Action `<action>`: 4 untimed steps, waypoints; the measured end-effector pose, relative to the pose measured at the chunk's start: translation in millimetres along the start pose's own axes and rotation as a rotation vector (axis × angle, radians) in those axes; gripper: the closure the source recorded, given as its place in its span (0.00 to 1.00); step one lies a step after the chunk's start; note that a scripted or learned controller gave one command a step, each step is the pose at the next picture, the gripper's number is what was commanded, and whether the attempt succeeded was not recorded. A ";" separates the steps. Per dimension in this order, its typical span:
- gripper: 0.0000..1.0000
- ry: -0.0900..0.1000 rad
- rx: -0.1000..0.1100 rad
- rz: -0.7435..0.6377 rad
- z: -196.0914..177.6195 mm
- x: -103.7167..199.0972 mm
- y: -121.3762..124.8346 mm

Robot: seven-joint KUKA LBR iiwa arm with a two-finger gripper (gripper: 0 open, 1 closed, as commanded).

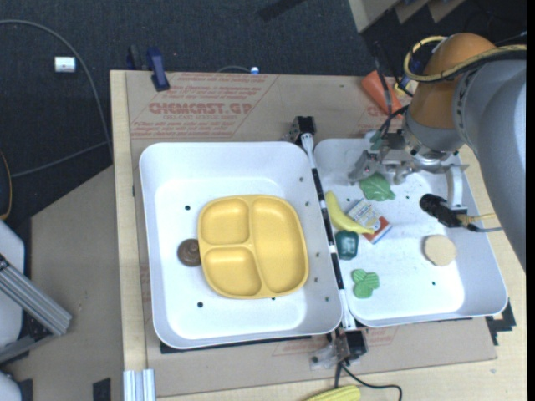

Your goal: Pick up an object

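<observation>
My gripper (378,170) is low over the far left part of the right bin (476,295). Directly under it, toward the front, lies a green leafy object (379,190), close to or touching the gripper; I cannot tell which. A yellow banana (338,211) lies along the bin's left wall. Beside it rests a small white and red packet (369,219). A teal can-like thing (346,244) and a green toy (364,283) lie nearer the front. A beige round piece (439,250) sits at the right.
The left bin (159,182) holds a yellow divided plate (251,246) with a brown round thing (190,252) at its left edge. The grey arm (501,98) comes in over the right bin's far right corner. An orange object (377,90) lies behind the bins.
</observation>
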State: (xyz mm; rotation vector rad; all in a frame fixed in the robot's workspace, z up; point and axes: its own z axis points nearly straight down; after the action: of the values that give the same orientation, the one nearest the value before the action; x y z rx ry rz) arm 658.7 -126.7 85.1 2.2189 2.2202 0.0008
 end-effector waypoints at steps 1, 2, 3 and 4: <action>1.00 -0.002 -0.003 -0.002 -10.6 0.4 0.9; 0.00 -0.002 -0.003 -0.002 -10.3 0.5 0.7; 0.00 0.001 0.000 -0.001 0.4 29.7 8.1; 0.00 -0.001 -0.001 0.001 0.1 -7.9 8.0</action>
State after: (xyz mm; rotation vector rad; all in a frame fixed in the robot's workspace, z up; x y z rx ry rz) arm 666.7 -134.7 85.0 2.2190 2.2186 0.0006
